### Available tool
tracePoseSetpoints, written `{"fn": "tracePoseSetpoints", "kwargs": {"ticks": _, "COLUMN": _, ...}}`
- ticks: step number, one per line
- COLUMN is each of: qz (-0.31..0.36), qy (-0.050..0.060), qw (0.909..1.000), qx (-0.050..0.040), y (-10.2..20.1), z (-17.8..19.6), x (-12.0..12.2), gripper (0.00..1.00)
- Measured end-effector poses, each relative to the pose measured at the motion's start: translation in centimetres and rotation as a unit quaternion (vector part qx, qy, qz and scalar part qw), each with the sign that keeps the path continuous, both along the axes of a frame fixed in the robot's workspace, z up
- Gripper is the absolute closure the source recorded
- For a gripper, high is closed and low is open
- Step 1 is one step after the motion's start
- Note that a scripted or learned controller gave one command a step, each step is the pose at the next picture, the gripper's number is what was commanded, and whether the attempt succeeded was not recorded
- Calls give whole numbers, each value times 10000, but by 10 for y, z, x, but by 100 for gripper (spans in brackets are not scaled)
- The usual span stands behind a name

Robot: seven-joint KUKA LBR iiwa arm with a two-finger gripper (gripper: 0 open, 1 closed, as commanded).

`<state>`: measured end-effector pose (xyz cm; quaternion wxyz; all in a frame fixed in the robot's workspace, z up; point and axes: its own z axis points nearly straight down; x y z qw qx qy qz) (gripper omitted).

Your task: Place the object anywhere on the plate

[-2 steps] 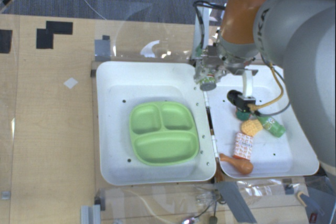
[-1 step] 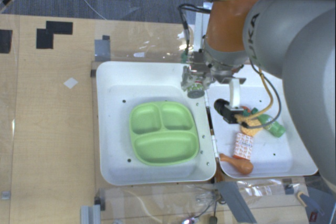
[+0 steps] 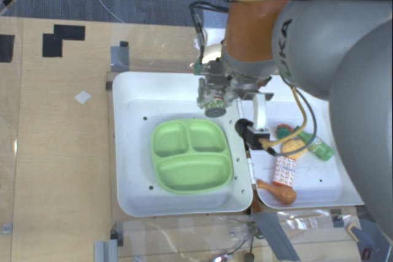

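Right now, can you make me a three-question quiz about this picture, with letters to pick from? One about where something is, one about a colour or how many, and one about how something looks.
1. Where is the green plate?
A. In the left bin
B. In the right bin
C. On the wooden bench outside the bins

2. How many sections does the plate have?
A. One
B. Three
C. Five

3. What lies on the plate?
A. A carton
B. A pile of toys
C. Nothing yet

Answers:
1. A, because the plate sits flat in the left bin, while the small objects lie in the right bin.
2. B, because two small sections sit at the far side and one wide section at the near side.
3. C, because all three sections show bare green, and the red and white carton lies in the right bin beside an orange toy.
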<state>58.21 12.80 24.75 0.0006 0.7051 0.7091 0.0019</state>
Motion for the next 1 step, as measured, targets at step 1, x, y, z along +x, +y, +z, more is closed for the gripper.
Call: {"fn": "tracePoseSetpoints", "kwargs": {"ticks": 1, "qz": -4, "qy": -1, "qw": 10000, "qx": 0, "y": 0, "z": 0, "x": 0, "gripper": 0}}
